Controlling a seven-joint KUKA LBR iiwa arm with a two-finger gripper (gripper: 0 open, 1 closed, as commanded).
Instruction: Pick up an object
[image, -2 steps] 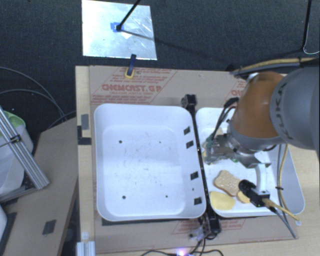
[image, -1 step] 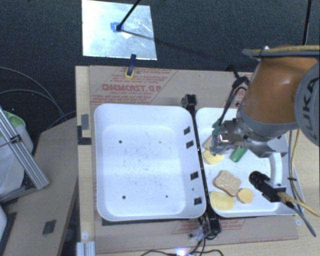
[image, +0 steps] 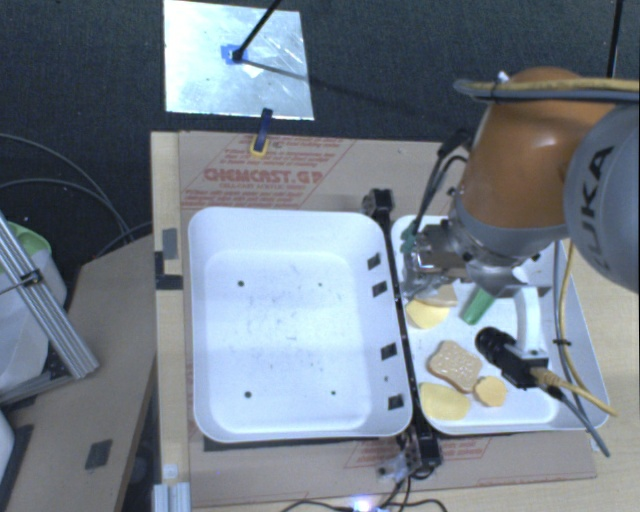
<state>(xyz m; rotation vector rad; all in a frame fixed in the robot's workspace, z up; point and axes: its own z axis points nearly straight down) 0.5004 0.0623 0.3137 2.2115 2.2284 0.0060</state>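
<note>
1. Camera view: the grey-and-orange arm hangs over the right-hand shallow white bin (image: 575, 415), its gripper (image: 437, 262) low by the bin's left wall; open or closed, I cannot tell.
2. Candidates lie just below it: a pale yellow flat disc (image: 428, 314), a tan biscuit-like slab (image: 455, 366), a green cylindrical piece (image: 476, 304).
3. All look light, stiff, smooth plastic; judged best pinched across narrow edges.

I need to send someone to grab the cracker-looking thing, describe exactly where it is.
Look in the right-hand white bin, toward its near edge. The tan, speckled, squarish cracker-like piece lies among smooth yellow pieces; it alone looks rough and toasted.
</note>
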